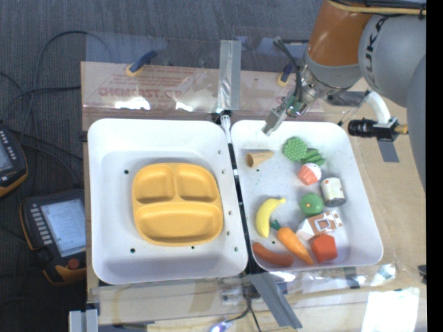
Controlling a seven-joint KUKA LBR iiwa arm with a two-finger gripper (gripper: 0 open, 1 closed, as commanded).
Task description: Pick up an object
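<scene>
The right bin point(360, 185) holds several toy foods: a tan cone point(259, 158), a green bumpy piece point(296, 149), a red and white piece point(309, 173), a grey can point(333, 191), a green ball point(311, 203), a banana point(268, 215), a carrot point(294, 244), a red sausage point(272, 254), a red cube point(324, 247) and a small white carton point(322, 222). My gripper point(280, 116) hangs tilted over the bin's back rim, above and behind the cone, with nothing seen in it.
The left bin point(111, 151) carries a yellow divided plate point(178, 203). A metal divider strip point(230, 81) runs between the bins at the back. The grey and orange arm point(360, 26) comes in from the upper right. Cables and a pendant point(55, 227) lie left of the bench.
</scene>
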